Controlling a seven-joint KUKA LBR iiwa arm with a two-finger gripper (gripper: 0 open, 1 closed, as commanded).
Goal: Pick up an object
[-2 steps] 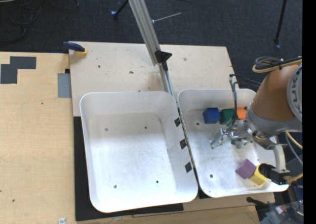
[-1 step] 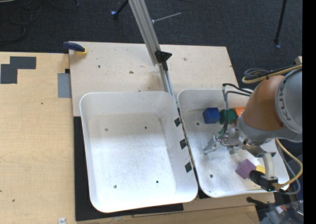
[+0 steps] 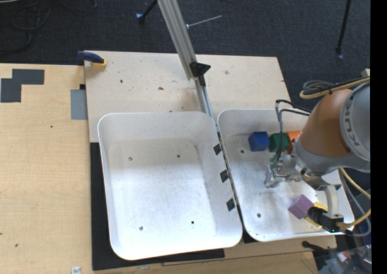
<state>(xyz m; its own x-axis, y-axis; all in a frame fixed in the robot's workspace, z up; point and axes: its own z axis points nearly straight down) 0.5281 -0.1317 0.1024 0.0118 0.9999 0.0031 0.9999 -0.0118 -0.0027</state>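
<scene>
The left bin (image 3: 121, 146) is beside the right bin (image 3: 254, 218), where a blue block (image 3: 258, 141) lies, small, probably light and stiff; grip its flat sides. The gripper (image 3: 275, 177) hangs just below it; its opening I cannot tell.

Blue block (image 3: 258, 141) in right bin (image 3: 254, 218)

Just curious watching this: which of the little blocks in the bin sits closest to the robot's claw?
The green block, right above the gripper. The blue block sits farther left; the purple block lies lower right.
</scene>
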